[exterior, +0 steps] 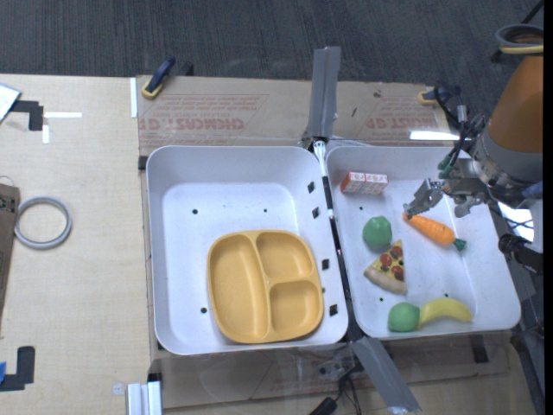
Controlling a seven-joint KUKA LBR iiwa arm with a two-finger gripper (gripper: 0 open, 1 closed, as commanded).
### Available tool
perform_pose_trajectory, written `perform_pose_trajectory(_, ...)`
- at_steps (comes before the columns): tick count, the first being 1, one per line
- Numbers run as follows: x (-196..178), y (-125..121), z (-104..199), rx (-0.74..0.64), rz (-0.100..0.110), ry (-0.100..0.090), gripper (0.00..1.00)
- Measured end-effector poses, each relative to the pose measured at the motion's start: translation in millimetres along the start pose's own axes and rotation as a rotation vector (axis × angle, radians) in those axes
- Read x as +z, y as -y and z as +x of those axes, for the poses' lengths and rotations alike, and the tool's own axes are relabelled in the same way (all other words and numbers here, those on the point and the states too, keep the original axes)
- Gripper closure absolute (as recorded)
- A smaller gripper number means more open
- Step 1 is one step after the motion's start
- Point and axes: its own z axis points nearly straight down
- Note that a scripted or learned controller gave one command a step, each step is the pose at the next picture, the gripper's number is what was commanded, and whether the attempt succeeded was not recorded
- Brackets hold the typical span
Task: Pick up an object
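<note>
The right bin holds an orange carrot, a green ball, a toy pizza slice, a small red and white box, a green lime and a yellow banana. My gripper hangs over the bin's upper right part, just above the carrot. It is open, one finger pointing down-left near the carrot's blunt end, and nothing sits between the fingers.
A yellow divided plate lies in the left bin. A grey divider stands between the bins at the back. On the bench at the left lies a tape roll. A blue clamp sits on the cardboard behind.
</note>
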Motion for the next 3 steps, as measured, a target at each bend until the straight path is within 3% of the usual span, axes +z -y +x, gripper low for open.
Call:
perform_pose_trajectory(1, 113.6, -31.1, -31.3, 0.219, -0.029, 0.003, 0.00)
perform_pose_trajectory(2, 106.1, -29.8, -32.3, 0.222, -0.024, 0.003, 1.00)
perform_pose_trajectory(3, 57.2, -13.8, -10.7, 0.158, -0.003, 0.000, 1.00)
